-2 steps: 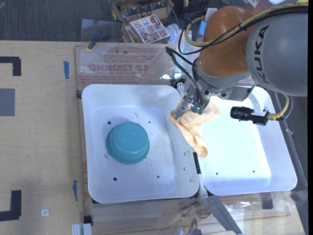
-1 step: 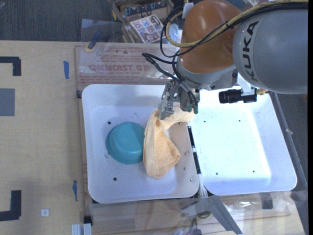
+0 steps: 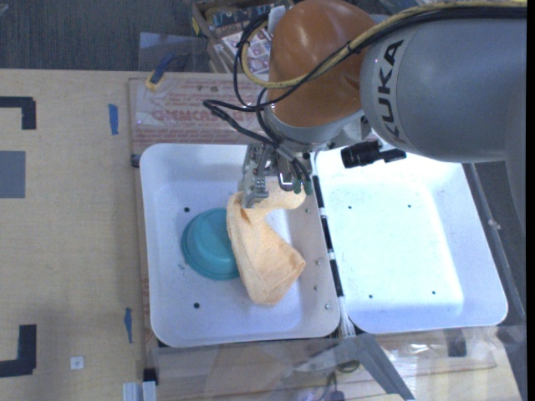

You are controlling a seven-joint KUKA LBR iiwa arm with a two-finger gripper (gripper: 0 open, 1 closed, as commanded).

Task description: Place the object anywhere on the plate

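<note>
Currently, a pale yellow cloth is seen hanging in the left bin, its upper corner pinched between the fingers of the gripper and its lower bulk draped down over the right edge of a teal plate. The claw is therefore judged to be closed on the cloth's top edge. Only part of the plate is covered by the cloth; the rest of the fabric lies to the plate's right, on the bin floor, close to the wall shared with the right bin.

Several failures can be foreseen. If the cloth were released as it hangs, most of it could be expected to slump onto the bin floor beside the plate instead of on it, since the grip point is above the plate's far right edge. The thin pinch at one corner could also be lost early. A light plate might be dragged by the trailing fabric.

The arm is reached in from the right, its orange band above the wrist, with the gripper pointed steeply downward over the left bin's upper right part.
</note>
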